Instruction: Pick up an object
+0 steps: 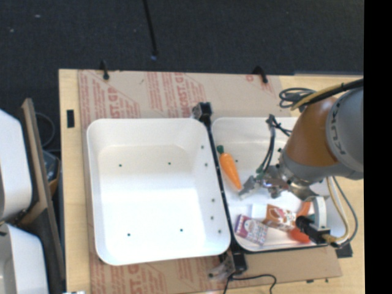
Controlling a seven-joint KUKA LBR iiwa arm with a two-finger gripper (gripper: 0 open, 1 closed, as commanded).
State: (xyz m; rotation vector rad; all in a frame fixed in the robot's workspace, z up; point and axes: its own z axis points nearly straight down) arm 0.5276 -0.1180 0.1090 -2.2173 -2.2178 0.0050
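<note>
Nearest edge of right bin: purple-white packet, red-white packet. Farther in, beside divider: orange carrot, lying free. Just right of carrot: gripper, low over bin floor, finger spread unclear. Left bin beyond divider.

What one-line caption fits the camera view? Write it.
Arm's gripper low in the right bin, beside a carrot.

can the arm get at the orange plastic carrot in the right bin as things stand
Probably yes: the orange plastic carrot lies alone on bare floor of the right white bin, the gripper just beside it, nothing between them.
</note>
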